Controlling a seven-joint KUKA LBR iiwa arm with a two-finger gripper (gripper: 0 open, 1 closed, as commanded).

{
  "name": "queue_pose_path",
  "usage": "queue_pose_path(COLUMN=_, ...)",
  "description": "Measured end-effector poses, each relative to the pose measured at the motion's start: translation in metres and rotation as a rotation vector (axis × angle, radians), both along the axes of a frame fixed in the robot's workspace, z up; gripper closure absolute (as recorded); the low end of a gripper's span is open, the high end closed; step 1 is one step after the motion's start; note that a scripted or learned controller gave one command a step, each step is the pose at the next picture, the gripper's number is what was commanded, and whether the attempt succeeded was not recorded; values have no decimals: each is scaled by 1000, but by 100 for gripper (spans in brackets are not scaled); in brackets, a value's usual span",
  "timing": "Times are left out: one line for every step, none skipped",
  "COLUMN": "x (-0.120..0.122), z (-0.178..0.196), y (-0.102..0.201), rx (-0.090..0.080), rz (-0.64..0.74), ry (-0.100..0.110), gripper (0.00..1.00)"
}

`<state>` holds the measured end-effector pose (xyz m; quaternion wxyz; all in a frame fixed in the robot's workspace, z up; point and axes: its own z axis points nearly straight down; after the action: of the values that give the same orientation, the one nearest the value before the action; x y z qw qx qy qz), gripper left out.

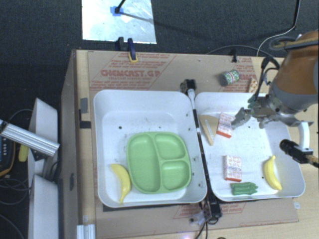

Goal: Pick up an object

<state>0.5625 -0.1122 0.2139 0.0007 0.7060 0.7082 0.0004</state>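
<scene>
We look down on two white bins side by side, and the arm (299, 78) comes in from three o'clock, its orange band high above the right bin (294, 183). The gripper (251, 114) hangs over the upper part of that bin, and its fingers stand apart, one reaching toward nine o'clock near a small red-and-white box (225, 125), the other toward six o'clock; nothing sits between them. That box lies just at eight o'clock of the gripper, beside a pale wedge (210, 128) against the bin's left wall. Down at six o'clock we see a second red-and-white box (233, 168), and just below it a green pepper-like piece (243, 187). A yellow banana (271, 173) lies at the bin's four o'clock corner. In the left bin (124, 103) a green divided plate (158, 162) rests, with another banana (121, 180) touching its eight o'clock edge. A small green can (230, 77) sits on the cardboard at twelve o'clock.
</scene>
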Motion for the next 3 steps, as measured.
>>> queue_pose_path(x=-65, z=-69, y=-14, rx=0, rz=-2, ry=2, gripper=0)
queue_pose_path(x=-6, z=-81, y=19, rx=1, rz=0, ry=0, gripper=0)
queue_pose_path(x=62, z=-124, y=-7, rx=-3, rz=0, ry=-10, gripper=0)
